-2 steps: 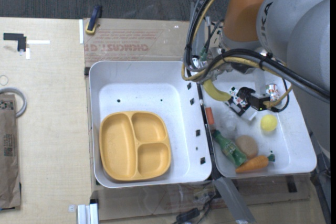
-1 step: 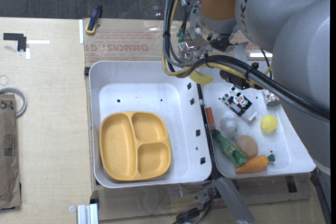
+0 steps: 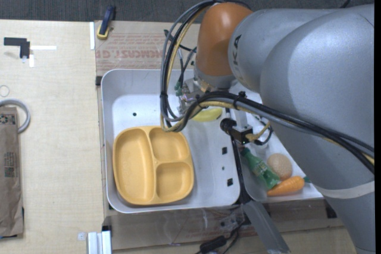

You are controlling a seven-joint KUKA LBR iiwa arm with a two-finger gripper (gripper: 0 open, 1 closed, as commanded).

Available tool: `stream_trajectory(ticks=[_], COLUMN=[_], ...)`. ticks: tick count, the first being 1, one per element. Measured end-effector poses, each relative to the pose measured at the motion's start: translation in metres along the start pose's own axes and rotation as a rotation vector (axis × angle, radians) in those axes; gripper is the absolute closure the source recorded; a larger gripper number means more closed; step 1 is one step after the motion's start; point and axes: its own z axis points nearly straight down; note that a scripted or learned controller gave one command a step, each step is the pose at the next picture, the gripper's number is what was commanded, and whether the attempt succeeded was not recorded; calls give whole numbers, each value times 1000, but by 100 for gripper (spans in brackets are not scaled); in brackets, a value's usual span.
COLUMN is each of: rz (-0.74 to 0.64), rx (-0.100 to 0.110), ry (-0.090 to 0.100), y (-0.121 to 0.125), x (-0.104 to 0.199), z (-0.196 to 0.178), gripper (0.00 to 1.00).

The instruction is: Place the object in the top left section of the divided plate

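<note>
At the far left edge, a brown paper bag [image 3: 11,169] lies flat on the pale bench top [image 3: 53,128], cut off by the frame, with a grey ring [image 3: 21,116] just above it. A small black bracket [image 3: 18,44] sits near the upper left, and a blue-and-yellow tool [image 3: 106,22] lies at the top end of a cardboard strip [image 3: 134,49] behind the bins.

The left bin [image 3: 110,146] holds a yellow divided plate [image 3: 153,165] with one long section on its left side and two smaller sections on the right; all three look bare. The plate's upper right corner sits under a loop of black cables [image 3: 172,77] hanging from the arm.

Just right of and above the plate, a pale yellow object [image 3: 208,115], possibly a banana or lemon shape, lies on the bin floor; cables and the wrist cover most of it, so its form is hard to judge. It lies outside the plate.

The gripper [image 3: 191,91] is buried under the orange band [image 3: 221,38] and cabling, so whether it is open, closed or holding anything cannot be told.

In the right bin [image 3: 253,190], largely hidden by the grey arm [image 3: 309,74], lie a green item [image 3: 261,167], a beige egg-like ball [image 3: 278,166] and an orange carrot [image 3: 287,185], close together.
</note>
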Motion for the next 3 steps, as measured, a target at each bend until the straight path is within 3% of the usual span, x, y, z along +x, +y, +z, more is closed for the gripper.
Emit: stream_trajectory(ticks=[1, 2, 3], rz=[389, 381, 581], rx=[0, 1, 4], ry=[-2, -2, -2], y=[37, -7, -61], x=[68, 127, 143], z=[-15, -58, -83], gripper=[100, 100, 100])
